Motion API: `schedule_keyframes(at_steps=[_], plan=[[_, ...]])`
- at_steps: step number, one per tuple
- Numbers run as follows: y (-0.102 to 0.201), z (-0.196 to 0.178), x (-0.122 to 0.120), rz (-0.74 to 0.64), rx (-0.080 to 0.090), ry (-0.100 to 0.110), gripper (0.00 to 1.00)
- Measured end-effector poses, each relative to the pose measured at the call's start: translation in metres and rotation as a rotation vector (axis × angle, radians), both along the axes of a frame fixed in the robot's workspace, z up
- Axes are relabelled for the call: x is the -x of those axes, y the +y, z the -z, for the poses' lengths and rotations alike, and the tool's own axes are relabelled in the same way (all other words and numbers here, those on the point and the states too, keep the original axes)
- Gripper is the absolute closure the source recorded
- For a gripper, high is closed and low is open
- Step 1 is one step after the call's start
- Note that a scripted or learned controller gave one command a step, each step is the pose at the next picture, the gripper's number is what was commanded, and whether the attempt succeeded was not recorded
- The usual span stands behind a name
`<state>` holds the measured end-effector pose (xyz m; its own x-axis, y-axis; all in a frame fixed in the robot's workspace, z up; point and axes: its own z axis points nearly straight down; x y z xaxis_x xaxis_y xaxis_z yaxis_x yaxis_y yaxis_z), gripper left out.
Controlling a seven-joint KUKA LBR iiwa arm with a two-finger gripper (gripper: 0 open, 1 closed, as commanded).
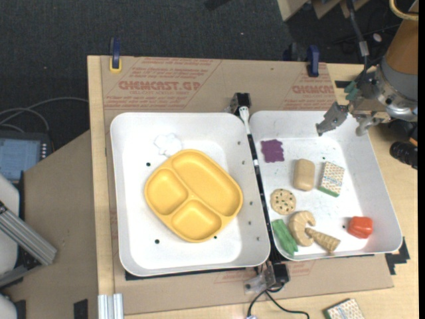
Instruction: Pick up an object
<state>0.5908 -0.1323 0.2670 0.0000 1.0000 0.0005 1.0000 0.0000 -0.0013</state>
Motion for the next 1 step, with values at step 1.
schedule_keyframes(at_steps=[1], plan=[[-0.0087,0.1864,0.0116,0.0,0.007,-0.008,0.0]])
